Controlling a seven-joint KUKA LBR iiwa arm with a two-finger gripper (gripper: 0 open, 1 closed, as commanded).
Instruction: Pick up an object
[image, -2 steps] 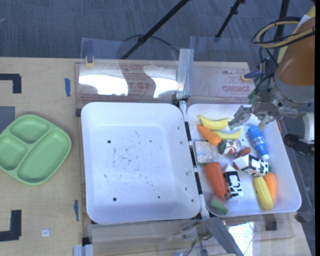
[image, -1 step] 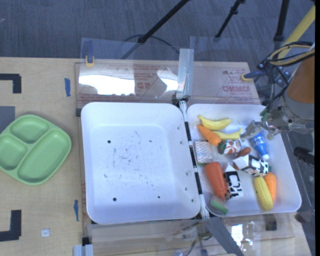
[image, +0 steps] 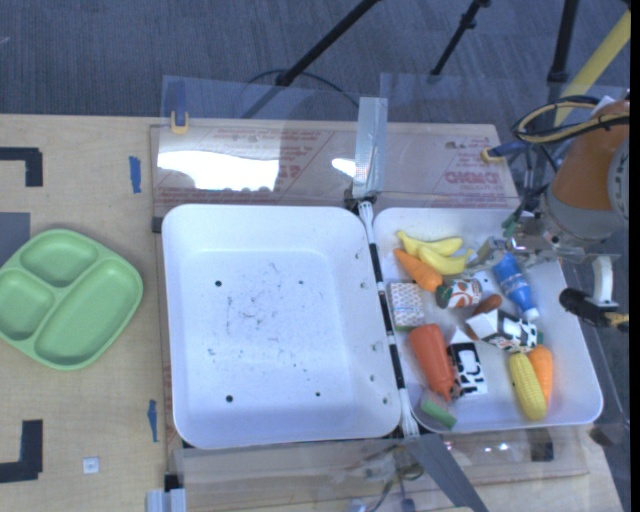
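Green block at near rim, far from fingers.

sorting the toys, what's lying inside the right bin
Right bin: bananas, carrots, corn, blue bottle, small packets. Whatever lies beneath the pile is covered.
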